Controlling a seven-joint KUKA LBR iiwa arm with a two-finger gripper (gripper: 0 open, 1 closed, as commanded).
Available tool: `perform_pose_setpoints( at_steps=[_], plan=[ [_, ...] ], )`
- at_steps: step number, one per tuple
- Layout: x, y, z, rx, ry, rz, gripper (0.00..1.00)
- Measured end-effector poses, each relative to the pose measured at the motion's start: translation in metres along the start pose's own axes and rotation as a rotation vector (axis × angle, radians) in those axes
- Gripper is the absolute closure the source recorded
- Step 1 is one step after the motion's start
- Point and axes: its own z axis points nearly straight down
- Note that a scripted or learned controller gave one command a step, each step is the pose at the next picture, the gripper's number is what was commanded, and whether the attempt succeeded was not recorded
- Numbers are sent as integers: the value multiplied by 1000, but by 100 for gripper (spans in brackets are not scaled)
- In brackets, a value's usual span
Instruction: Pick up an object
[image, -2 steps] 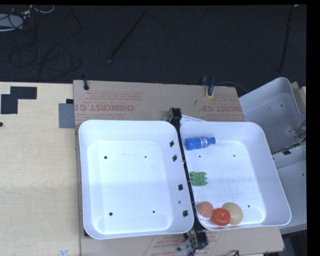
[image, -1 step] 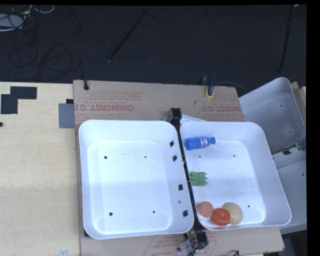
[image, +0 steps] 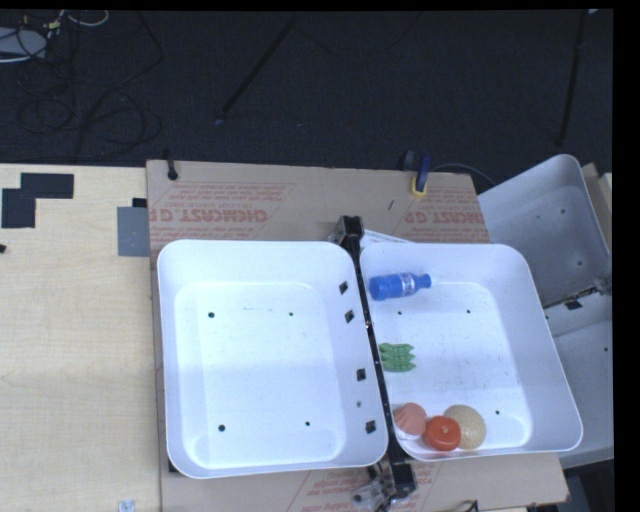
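Nothing is lifted yet. Nearest, three round items are bunched in the right bin's (image: 545, 330) front corner: a pink one (image: 409, 418), a red one (image: 442, 433) and a tan one (image: 466, 425), touching, so a clean single grasp is crowded. Further back, a small green item (image: 397, 357) lies just beside the divider wall, possibly too close for access. Farthest, a blue bottle (image: 399, 285) lies on its side near the back wall, the most isolated target. The left bin (image: 170, 330) sits alongside on the desk (image: 70, 340). State of the fingers cannot be told.

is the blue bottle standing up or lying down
Lying down: the blue bottle rests on its side in the right bin, cap toward the right.
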Motion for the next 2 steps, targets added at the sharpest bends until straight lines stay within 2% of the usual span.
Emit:
perform_pose_setpoints(
  at_steps=[2],
  plan=[
    [0, 1, 7, 1, 0, 3, 100]
  ],
)
